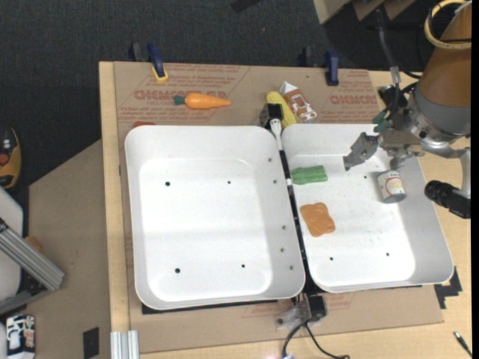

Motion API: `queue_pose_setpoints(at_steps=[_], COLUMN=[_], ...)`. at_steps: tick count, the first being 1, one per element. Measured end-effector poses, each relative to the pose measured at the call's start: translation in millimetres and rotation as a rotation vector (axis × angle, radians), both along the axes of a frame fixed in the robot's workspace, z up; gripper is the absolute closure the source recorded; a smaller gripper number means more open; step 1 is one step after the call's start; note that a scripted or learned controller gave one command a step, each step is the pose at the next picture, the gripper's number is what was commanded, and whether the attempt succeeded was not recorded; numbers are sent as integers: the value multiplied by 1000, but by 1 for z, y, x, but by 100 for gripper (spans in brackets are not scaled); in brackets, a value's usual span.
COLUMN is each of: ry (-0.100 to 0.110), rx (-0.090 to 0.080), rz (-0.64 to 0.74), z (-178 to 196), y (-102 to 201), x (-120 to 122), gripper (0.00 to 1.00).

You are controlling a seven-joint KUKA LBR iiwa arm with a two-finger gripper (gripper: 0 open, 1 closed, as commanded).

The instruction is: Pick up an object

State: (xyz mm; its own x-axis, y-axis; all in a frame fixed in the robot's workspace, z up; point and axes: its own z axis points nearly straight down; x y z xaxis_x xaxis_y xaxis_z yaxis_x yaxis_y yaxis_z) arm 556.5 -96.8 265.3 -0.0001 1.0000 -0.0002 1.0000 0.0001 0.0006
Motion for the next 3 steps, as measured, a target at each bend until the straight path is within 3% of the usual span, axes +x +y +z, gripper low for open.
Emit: queue_pose_setpoints(at_steps=[1, 2, 3], ry=[-3, -14, -17], rx=[-1, -1, 0], rz=[1, 4, 3], z=[11, 125, 249], y=[0, 28, 59], x=[1, 12, -19], gripper=[100, 100, 100])
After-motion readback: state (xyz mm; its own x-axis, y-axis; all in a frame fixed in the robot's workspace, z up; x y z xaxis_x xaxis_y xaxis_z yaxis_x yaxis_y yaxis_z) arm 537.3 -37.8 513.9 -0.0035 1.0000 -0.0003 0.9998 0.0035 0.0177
